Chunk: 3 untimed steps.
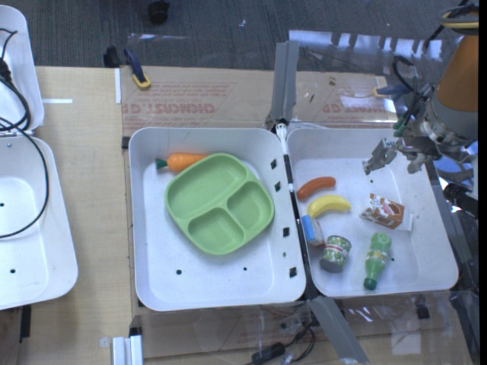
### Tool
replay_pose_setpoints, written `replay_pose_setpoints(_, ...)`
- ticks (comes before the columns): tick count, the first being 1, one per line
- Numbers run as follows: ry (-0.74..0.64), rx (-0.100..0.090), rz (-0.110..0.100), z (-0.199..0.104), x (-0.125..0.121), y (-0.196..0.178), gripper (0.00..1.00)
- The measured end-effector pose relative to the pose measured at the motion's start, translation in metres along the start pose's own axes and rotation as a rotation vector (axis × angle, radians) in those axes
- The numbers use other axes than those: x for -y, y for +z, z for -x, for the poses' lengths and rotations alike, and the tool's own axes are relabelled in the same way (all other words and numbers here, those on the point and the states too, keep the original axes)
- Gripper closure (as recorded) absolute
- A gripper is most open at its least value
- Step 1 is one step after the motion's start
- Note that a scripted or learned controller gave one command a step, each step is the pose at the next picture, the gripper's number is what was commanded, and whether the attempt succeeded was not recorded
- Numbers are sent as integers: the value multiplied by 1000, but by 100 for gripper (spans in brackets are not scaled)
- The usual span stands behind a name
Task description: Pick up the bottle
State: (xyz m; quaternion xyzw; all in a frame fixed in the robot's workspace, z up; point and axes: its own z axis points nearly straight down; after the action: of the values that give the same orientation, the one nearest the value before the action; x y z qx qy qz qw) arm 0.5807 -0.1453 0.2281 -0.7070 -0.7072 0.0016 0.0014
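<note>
While the hand (396, 157) is hovering with fingers spread apart, grasping nothing, you are wanting to lower it across the lying green plastic bottle (376, 258), avoiding the nearby brown snack packet (385, 211).

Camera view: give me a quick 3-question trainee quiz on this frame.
1. True or false: the green bottle lies in the same bin as the green plate.
2. What lies against the plate's upper left rim? A) banana B) carrot C) can
3. Fill in: the gripper hovers over the ____ bin, apart from the bottle.

Key: 1 false; 2 B, the carrot; 3 right.
</note>
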Motion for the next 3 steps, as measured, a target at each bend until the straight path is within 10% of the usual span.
replay_pose_setpoints(1,69,0,2,-5,-48,67,0)
replay_pose_setpoints(3,-100,-1,5,52,79,136,0)
